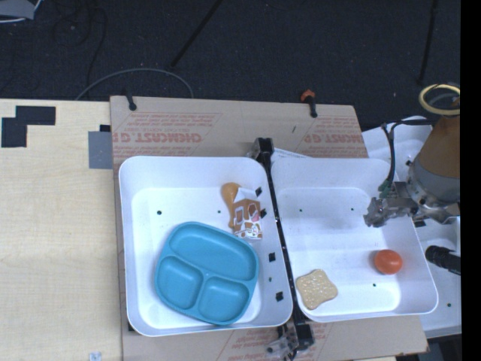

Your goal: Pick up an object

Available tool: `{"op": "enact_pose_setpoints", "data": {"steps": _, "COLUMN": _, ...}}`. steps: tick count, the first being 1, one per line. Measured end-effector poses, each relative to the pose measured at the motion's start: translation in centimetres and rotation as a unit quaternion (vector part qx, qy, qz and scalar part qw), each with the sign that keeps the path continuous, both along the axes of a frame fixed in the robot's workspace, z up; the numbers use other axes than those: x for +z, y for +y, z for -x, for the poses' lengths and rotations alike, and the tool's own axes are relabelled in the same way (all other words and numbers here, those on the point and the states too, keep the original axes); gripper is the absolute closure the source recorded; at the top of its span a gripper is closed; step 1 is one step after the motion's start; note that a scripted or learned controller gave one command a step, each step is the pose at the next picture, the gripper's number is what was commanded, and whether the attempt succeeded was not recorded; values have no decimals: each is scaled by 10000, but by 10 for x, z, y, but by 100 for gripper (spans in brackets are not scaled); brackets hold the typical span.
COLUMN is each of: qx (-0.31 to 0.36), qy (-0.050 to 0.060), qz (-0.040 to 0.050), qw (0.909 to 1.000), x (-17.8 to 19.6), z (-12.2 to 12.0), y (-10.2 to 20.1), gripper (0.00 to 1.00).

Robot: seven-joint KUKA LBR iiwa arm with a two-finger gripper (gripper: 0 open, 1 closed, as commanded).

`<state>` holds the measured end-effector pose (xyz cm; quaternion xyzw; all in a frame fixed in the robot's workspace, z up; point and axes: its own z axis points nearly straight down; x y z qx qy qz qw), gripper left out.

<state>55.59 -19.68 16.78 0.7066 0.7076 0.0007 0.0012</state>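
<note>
In the right bin lie a small red-orange ball near the right wall and a tan toast-shaped piece at the front left corner. The left bin holds a blue divided plate and a small brown-and-white packet with an orange piece near its right wall. My gripper hangs over the right side of the right bin, above and slightly left of the ball. Nothing shows between its fingers.
A black divider runs between the two bins. Cardboard lies under the bins. A pale wooden bench top spreads to the left. Cables trail on the dark floor behind.
</note>
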Motion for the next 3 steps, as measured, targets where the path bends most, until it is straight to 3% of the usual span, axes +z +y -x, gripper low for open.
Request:
{"op": "enact_pose_setpoints", "data": {"steps": 1, "qx": 6, "qy": -5, "qz": 1, "qw": 10000, "x": 53, "z": -9, "y": 7, "gripper": 100}}
{"op": "enact_pose_setpoints", "data": {"steps": 2, "qx": -4, "qy": 34, "qz": -7, "qw": 10000, "x": 34, "z": -8, "y": 8, "gripper": 100}}
{"op": "enact_pose_setpoints", "data": {"steps": 3, "qx": 14, "qy": 36, "qz": -21, "qw": 10000, "x": 26, "z": 0, "y": 62, "gripper": 100}}
